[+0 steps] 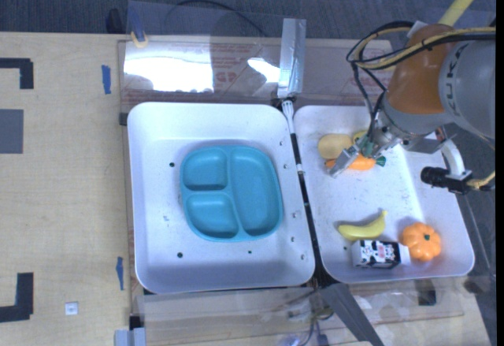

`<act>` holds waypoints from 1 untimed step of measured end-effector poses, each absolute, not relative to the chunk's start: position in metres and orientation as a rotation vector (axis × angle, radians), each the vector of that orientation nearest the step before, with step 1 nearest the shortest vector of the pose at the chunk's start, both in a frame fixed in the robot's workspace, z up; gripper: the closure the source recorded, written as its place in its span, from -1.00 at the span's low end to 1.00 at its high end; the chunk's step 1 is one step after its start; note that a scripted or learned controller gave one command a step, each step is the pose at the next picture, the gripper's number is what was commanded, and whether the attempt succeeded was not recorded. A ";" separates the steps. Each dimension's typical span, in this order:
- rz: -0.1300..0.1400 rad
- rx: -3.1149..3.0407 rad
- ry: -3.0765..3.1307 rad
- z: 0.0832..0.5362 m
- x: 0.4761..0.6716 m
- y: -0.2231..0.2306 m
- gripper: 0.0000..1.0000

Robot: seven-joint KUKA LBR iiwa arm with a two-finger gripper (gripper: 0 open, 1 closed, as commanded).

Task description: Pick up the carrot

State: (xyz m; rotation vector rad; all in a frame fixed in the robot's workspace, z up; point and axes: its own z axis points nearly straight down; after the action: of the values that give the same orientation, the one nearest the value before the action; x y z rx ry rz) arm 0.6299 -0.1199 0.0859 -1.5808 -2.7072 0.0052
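two white bins (150, 202) are seen side by side; in the right one the carrot (362, 164) is gripped between the fingers of the gripper (356, 158), beside a yellow lemon (333, 145).

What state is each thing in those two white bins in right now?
Orange carrot: lying at the gripper tip.
Pale yellow lemon-like fruit: resting beside carrot.
Yellow banana: lying flat.
Small orange pumpkin: upright.
Black-and-white carton: lying down.
Blue divided plate: flat.
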 end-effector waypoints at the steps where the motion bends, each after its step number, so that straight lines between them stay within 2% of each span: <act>1: -0.005 -1.589 -2.722 0.100 0.634 -0.120 1.00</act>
State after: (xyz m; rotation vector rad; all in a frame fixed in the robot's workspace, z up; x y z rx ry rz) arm 0.6344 -0.1202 0.1001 -1.5885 -2.7218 -0.0052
